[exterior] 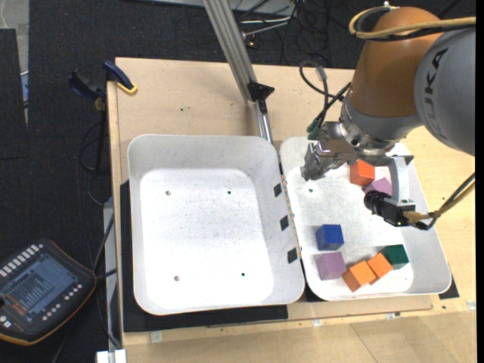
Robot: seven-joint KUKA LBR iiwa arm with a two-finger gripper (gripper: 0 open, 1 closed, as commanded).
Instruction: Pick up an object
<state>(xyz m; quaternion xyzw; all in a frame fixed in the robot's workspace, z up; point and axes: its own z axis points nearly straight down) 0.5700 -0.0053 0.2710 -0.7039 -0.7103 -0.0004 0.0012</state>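
In the right bin (423, 278) lie several small blocks: a blue one (329, 236), a purple one (330, 265), an orange one (360, 273) and a green one (395, 257) near the front. Farther back, an orange block (362, 173) and a pink block (382, 187) sit partly under the arm. My gripper (312, 171) hangs over the far left part of the right bin, apart from the blocks. I see nothing between its fingers.
The left bin (200, 218) sits beside the right one on the wooden bench. A metal pole (231, 40) slants down to the gap between the bins. A blue-and-yellow clamp (113, 78) grips the bench's far left corner. A teach pendant (38, 286) lies lower left.
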